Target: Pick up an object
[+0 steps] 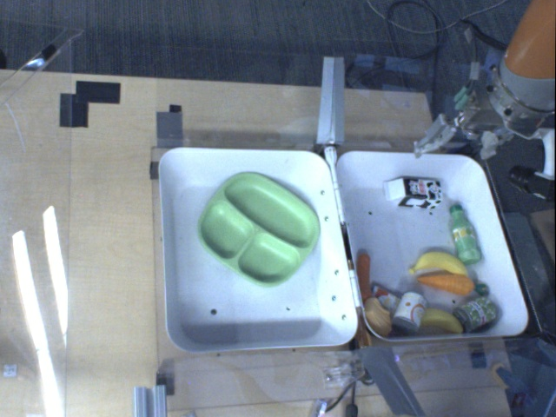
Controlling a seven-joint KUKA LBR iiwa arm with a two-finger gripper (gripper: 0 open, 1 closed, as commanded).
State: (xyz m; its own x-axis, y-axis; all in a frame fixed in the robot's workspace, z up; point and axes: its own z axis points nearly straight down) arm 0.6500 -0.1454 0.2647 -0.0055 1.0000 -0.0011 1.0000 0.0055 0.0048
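My gripper [458, 140] hangs above the far rim of the right bin [495, 200], open, with nothing between its fingers. The arm's orange band [532, 40] is at the top right. Several objects lie in the right bin. A white and black carton [414, 191] is nearest, just below the gripper. A green bottle [464, 234] lies by the right wall. A yellow banana [437, 261] rests above an orange carrot [448, 282]. A dark can [474, 314], a second banana [440, 321] and a white and red can [408, 307] crowd the near edge.
The left bin [187, 302] holds a green divided plate [259, 227]. A thin red-orange item [363, 272] lies along the right bin's left wall, with a tan object [378, 317] in the near left corner. A metal post [330, 102] stands behind the divider.
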